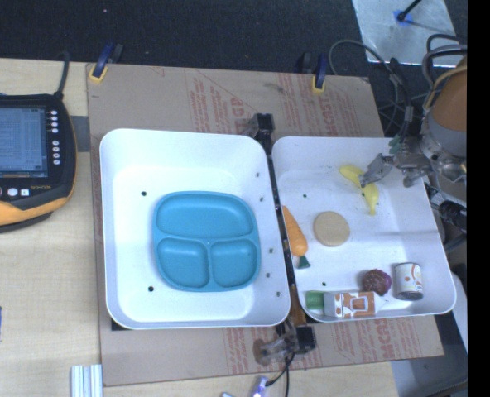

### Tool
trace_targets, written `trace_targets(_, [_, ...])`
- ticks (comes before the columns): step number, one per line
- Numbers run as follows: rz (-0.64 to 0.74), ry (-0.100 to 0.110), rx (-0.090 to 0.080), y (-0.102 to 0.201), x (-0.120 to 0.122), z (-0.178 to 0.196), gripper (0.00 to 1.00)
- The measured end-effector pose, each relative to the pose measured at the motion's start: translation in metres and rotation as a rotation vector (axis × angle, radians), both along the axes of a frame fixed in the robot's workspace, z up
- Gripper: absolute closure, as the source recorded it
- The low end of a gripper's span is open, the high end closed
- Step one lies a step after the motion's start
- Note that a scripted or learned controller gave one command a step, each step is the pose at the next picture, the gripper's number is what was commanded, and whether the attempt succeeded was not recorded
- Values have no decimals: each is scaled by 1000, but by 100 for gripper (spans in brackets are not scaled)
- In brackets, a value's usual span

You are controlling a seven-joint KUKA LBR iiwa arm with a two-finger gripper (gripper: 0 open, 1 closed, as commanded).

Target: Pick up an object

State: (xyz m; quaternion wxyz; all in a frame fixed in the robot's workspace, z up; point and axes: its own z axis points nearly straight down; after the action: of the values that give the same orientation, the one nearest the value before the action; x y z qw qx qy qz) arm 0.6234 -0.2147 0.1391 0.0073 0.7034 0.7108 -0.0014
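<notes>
The right bin holds a yellow banana, a tan round disc, an orange carrot against its left wall, a dark purple fruit, a small white can and a flat green-and-orange box. My gripper hangs over the bin's upper right part, just right of the banana. Its fingers are spread open with nothing between them. The left fingertip is close to the banana's upper end.
The left bin contains a blue divided plate. A teach pendant lies on the bench at far left. Cables run behind the right bin's top right corner.
</notes>
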Motion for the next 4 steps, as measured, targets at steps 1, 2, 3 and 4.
trace_targets(1, [-4, 4, 6, 2, 2, -10, 0])
trace_targets(2, [-2, 8, 8, 3, 3, -18, 0])
trace_targets(3, [0, 2, 4, 2, 3, -7, 100])
trace_targets(4, [0, 3, 4, 2, 3, -8, 0])
